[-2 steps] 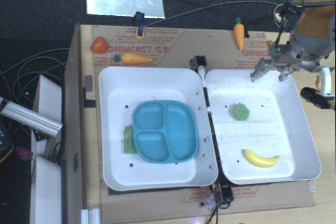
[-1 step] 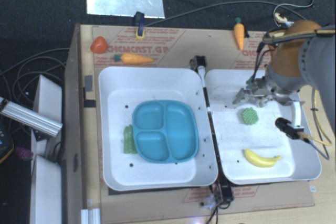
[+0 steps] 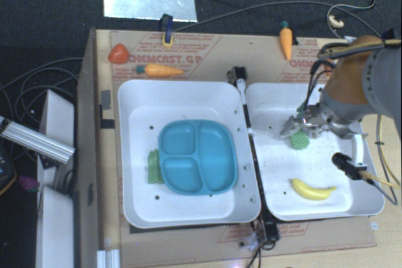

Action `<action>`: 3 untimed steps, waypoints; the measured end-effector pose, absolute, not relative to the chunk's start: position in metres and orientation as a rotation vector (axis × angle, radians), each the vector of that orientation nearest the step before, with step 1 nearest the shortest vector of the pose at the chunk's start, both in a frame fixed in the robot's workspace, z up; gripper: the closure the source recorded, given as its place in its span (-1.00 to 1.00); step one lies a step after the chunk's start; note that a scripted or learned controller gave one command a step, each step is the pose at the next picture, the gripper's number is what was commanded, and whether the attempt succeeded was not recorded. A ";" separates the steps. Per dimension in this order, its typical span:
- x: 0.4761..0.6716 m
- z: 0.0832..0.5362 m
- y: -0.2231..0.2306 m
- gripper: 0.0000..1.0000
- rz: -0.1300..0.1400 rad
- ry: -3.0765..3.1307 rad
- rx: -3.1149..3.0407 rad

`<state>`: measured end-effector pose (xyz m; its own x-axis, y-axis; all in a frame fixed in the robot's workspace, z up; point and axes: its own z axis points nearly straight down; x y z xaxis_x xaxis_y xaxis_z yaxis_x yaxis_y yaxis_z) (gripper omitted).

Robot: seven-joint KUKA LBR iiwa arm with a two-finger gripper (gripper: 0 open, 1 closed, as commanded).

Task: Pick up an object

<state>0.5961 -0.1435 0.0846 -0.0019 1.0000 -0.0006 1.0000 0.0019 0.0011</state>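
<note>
just under claw (image 3: 300, 127): green ball (image 3: 300, 141)

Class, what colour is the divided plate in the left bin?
Light blue plate, clear in the camera view.

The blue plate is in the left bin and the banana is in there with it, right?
Not quite. The blue plate is in the left bin, but the banana lies in the right bin, as the camera view shows.

glossy plastic bins (image 3: 188, 92), tray (image 3: 198, 157) — matt
</note>
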 end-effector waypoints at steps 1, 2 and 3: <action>0.486 0.084 -0.134 -1.00 0.001 2.223 2.221; 0.488 0.095 -0.133 1.00 0.006 2.223 2.218; 0.488 0.095 -0.133 -1.00 0.006 2.223 2.218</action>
